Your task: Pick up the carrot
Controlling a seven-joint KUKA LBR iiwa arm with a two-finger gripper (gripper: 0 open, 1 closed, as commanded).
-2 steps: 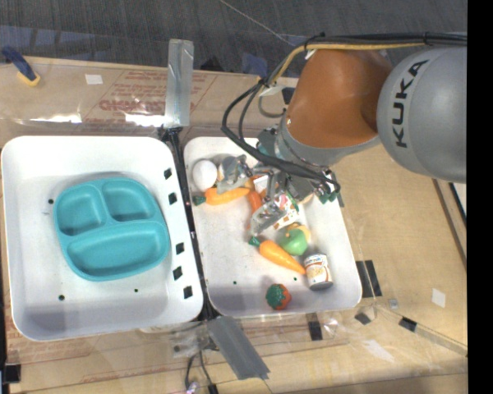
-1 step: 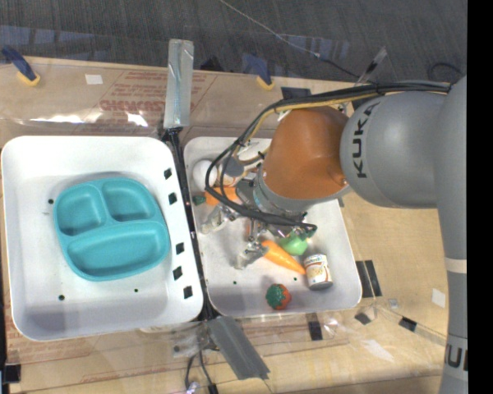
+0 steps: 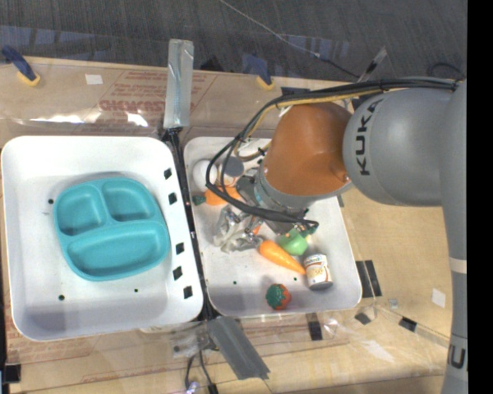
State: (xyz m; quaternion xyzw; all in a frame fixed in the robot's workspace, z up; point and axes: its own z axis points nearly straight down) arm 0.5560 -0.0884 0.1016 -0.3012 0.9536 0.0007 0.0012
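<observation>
The carrot (image 3: 281, 255) is a small orange cone lying in the right bin (image 3: 238, 302), pointing toward the lower right. My gripper (image 3: 236, 231) hangs low in the same bin, just left of the carrot's thick end, under the orange wrist band (image 3: 312, 150). The carrot lies beside the gripper, not in it. The arm hides much of the bin's back half.
A green object (image 3: 295, 242) touches the carrot's upper side. A small labelled can (image 3: 316, 271) stands to its right, and a red-and-green fruit (image 3: 278, 295) lies near the front wall. Another orange piece (image 3: 218, 195) sits at the back left. A teal divided plate (image 3: 111, 226) rests in the left bin (image 3: 33, 302).
</observation>
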